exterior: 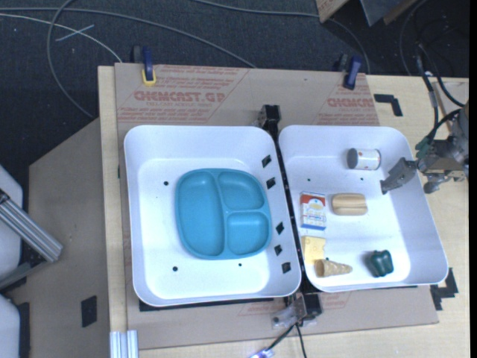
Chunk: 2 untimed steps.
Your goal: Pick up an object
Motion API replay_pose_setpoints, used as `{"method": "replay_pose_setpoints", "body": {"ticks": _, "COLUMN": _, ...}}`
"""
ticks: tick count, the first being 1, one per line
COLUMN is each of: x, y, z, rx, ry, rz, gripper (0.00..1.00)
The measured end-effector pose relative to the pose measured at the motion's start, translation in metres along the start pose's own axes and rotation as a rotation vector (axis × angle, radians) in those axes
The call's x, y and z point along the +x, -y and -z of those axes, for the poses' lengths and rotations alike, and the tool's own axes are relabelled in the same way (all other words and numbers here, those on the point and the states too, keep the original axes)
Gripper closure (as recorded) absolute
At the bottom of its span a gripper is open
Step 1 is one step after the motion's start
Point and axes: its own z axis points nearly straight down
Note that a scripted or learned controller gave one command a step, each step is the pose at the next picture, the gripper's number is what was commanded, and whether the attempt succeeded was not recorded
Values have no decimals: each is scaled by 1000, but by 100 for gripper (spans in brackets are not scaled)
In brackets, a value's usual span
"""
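- You have two white bins side by side: the left bin holds one blue divided plate, set near its middle with bare white floor all round it.
- The right bin holds six small things, one of each: a white can lying on its side near the far wall, a tan bread roll in the middle, a red-and-white carton just left of the roll, a yellow cheese slice below the carton, a cone-shaped wedge touching the cheese's near edge, and a green pepper near the front right corner.
- The gripper hangs at the right bin's right rim, level with the can and well above the pepper; nothing sits between its fingers.
- You can see one dark finger reaching left over the rim; I cannot tell how the jaws stand.
- Open floor lies between the can and the roll, and to the right of the roll up to the rim.
- Two clamps pin the board at the far edge.
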Motion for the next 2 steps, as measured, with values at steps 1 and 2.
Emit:
{"method": "replay_pose_setpoints", "body": {"ticks": 1, "x": 0, "y": -2, "z": 6, "rx": -11, "ry": 3, "rz": 3, "gripper": 0}}
{"method": "replay_pose_setpoints", "body": {"ticks": 2, "x": 4, "y": -11, "z": -51, "rx": -6, "ry": 1, "rz": 3, "gripper": 0}}
